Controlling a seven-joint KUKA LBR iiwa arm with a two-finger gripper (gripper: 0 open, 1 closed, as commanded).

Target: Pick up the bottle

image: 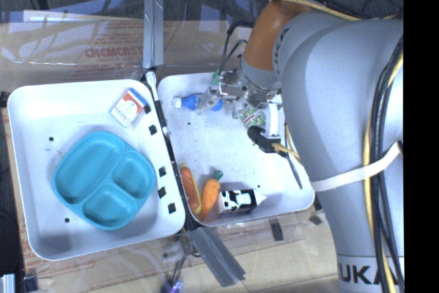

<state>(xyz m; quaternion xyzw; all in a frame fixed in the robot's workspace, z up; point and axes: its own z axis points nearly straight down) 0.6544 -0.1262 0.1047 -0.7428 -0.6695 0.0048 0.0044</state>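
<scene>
on the arm's base (357,274) reads "uka"; tool (218,94) at the bottle (195,103), grip unclear.

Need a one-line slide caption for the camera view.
KUKA arm's gripper at the blue bottle in the right bin; blue divided tray in the left.

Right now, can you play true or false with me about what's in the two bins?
1. The blue tray is in the left bin. True.
2. The carrot lies in the left bin. False: it is in the right bin, near the front edge.
3. The bottle lies at the back of the right bin, close to the claw. True.
4. The black-and-white carton sits on the blue tray. False: it is in the right bin, beside the carrot.
5. A small red-and-white card lies in the left bin behind the tray. True.
</scene>
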